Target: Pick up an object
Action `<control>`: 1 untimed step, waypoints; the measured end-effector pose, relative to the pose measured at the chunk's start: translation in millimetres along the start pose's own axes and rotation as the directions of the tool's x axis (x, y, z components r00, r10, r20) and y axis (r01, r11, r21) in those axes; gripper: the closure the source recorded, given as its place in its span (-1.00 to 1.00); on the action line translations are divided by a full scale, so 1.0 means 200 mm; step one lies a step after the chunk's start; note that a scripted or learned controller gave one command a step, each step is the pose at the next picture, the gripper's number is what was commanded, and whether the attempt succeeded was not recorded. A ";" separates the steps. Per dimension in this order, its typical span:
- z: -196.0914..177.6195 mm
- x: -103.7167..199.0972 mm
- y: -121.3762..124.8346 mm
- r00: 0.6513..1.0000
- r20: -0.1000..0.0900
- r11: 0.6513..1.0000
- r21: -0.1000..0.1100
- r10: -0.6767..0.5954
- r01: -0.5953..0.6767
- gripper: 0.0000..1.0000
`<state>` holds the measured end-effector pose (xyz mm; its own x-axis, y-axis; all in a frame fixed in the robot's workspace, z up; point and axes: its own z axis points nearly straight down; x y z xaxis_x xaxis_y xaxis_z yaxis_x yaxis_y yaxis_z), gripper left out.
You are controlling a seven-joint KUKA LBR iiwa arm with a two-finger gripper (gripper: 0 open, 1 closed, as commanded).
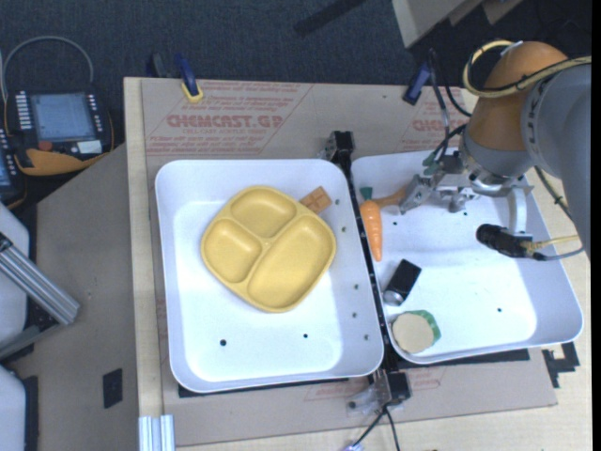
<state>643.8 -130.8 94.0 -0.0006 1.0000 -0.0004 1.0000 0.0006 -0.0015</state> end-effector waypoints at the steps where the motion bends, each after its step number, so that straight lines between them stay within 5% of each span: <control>1: -0.07 0.00 0.00 1.000 0.000 1.000 -0.001 0.000 0.000 1.00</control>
